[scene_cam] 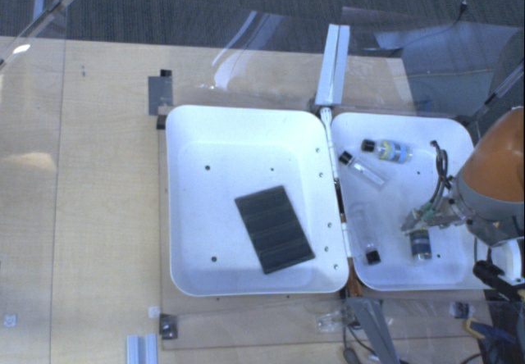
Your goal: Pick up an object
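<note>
My gripper (420, 227) hangs low in the right bin (459, 276), over a small dark cylinder.

From above, two white bins sit side by side on a wooden bench. The left bin (189, 190) holds one flat dark ribbed slab (274, 229), lying at a slant. In the right bin, a small bottle with a yellow and blue label (387, 150) and a thin clear tube (361, 170) lie toward the far side, and a tiny black piece (372, 256) sits near the front left. The small dark cylinder (421, 245) stands just under my wrist. I cannot tell whether my fingers are apart or together. To grasp well, I judge I should centre over the cylinder, descend straight, and close evenly so it does not tip or roll.
</note>
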`<state>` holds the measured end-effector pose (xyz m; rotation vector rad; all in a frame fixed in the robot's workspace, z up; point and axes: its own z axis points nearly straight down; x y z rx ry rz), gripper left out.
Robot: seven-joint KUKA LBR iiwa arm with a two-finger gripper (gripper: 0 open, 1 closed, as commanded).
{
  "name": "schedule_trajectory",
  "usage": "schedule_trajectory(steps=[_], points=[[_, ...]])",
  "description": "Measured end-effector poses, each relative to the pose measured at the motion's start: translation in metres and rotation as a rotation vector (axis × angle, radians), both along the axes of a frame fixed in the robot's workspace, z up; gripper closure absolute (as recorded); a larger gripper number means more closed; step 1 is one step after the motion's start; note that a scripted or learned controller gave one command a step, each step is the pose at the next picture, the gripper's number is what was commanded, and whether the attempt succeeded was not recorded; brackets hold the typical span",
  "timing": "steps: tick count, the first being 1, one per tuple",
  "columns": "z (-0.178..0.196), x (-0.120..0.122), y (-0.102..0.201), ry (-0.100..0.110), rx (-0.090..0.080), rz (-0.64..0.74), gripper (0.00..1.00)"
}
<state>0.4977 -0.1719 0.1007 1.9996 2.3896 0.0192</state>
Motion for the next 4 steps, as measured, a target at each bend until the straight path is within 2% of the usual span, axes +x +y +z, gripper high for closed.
schedule_trajectory(steps=[1,3,4], points=[[0.08,0.015,0.04,0.025,0.009,-0.18,1.0],[0.095,0.019,0.042,0.025,0.008,-0.167,1.0],[0.122,0.003,0.048,0.026,0.009,-0.206,1.0]])
